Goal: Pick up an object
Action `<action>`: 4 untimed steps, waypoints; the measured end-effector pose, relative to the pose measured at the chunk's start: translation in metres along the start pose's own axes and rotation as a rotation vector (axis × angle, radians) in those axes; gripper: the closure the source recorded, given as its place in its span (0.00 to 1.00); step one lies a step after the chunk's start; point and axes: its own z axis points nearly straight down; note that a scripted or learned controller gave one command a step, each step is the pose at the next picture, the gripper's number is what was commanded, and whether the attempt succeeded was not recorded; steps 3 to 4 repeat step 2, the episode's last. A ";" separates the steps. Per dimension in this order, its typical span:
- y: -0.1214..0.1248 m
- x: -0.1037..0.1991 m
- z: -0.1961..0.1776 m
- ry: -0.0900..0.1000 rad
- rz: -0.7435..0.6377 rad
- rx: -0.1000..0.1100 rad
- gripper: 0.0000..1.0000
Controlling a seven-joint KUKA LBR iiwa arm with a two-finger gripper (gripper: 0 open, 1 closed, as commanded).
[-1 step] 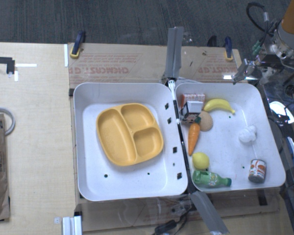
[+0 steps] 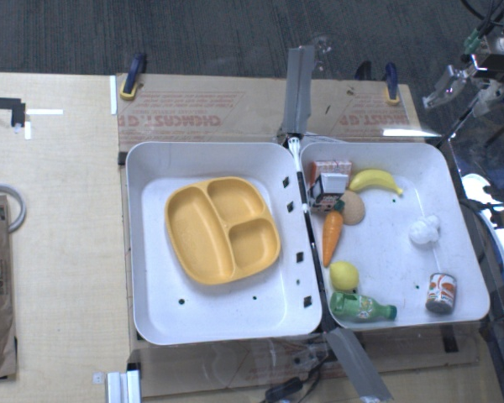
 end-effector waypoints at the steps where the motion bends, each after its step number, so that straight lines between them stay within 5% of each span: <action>1: -0.004 0.087 0.100 0.001 -0.191 0.001 0.00; 2: -0.044 0.025 0.187 0.001 -0.228 0.002 0.00; 4: -0.044 0.025 0.187 0.001 -0.228 0.002 0.00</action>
